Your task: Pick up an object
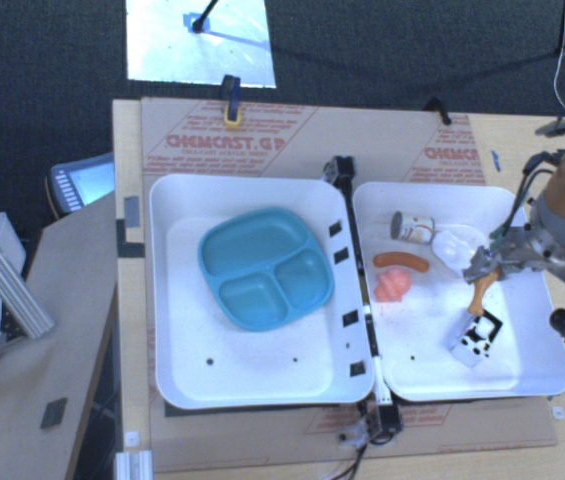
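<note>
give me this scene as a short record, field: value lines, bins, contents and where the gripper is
left bin: blue divided plate
right bin: small jar on its side, sausage, pink lump, clear item, black-and-white block
gripper: over right bin, beside the clear item
orange piece: just below gripper; held or not unclear

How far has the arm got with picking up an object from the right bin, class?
Done: the arm has reached over the right bin, and its gripper sits above an orange-handled item. In hand: nothing is clearly gripped. Left: securing and lifting one object. The sausage, pink lump, small can and checkered block lie on the bin floor; the blue divided plate rests in the left bin.
</note>
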Controlling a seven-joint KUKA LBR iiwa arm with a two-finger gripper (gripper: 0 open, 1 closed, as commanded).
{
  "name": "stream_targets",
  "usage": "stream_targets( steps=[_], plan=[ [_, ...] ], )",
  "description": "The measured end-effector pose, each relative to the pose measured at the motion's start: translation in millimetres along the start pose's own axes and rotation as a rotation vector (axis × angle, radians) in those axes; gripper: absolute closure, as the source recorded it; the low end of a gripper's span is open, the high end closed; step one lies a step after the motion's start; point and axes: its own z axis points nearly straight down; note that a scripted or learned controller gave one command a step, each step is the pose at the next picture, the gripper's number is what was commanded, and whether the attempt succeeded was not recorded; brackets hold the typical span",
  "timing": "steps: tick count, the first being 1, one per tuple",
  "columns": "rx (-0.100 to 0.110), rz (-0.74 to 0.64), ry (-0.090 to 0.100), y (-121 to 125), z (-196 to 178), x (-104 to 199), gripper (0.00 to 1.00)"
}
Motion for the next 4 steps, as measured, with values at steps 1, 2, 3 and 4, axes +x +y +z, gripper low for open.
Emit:
stream_targets(
  steps=[1, 2, 3, 4],
  plan=[
    [0.000, -0.001, 0.000, 2, -53, -1, 1.00],
    [0.006, -0.006, 0.004, 9, -48, 55, 1.00],
    [0.004, -0.006, 0.004, 28, -59, 103, 1.00],
    [0.004, -0.007, 0.005, 34, -68, 159, 1.00]
  ],
)
